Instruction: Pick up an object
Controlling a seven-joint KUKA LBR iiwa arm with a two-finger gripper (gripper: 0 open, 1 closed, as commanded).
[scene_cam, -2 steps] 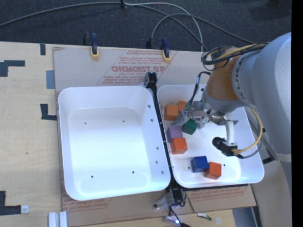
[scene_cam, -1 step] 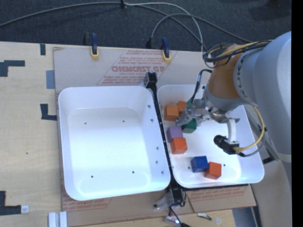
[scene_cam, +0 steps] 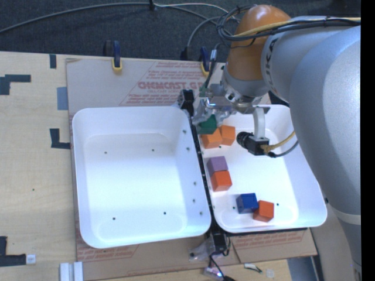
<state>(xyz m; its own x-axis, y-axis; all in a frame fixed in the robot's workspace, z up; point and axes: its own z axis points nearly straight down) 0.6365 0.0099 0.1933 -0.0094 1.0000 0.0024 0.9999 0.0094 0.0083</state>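
Over the right bin (scene_cam: 304, 174), at its far left corner beside the divider, the gripper (scene_cam: 208, 115) hangs low above a green block (scene_cam: 207, 123), which lies touching an orange block (scene_cam: 219, 136); whether it is released or clenched I cannot tell; the step looks like the reach or grasp itself; next, judging so, it must close on the green block and lift straight, clear of the wall.

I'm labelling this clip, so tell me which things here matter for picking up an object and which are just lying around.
Part of the job:
- tool
- green block under it
- orange blocks
- purple block
- orange block
- blue block
- orange block
- right bin

Lying about:
- left bin
- yellow clamp
- cables
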